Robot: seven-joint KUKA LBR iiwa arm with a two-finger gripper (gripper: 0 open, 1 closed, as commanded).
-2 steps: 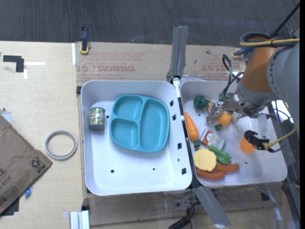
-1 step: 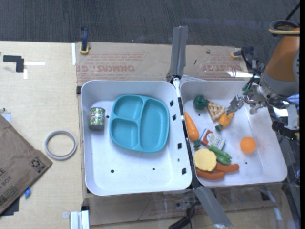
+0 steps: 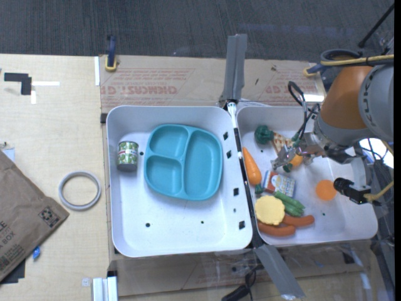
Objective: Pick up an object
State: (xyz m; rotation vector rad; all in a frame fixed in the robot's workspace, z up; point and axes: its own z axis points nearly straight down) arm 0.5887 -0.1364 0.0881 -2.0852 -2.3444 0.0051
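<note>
The right bin (image 3: 354,227) holds several toy foods: an orange carrot (image 3: 252,167), a dark green piece (image 3: 263,133), a yellow round piece (image 3: 270,210), a brown sausage (image 3: 276,229), green pods (image 3: 292,204), a small printed packet (image 3: 281,184) and an orange ball (image 3: 326,190). My gripper (image 3: 287,160) hangs low over the middle of this bin, just above the packet and right of the carrot. A small yellow-orange item (image 3: 296,160) lies right against it; I cannot see whether it is gripped.
The left bin (image 3: 175,227) carries a blue divided plate (image 3: 185,162) and a small green-labelled can (image 3: 128,155) at its left wall. A tape ring (image 3: 79,189) and a cardboard box (image 3: 22,221) lie on the bench to the left. A grey divider (image 3: 236,68) stands behind the bins.
</note>
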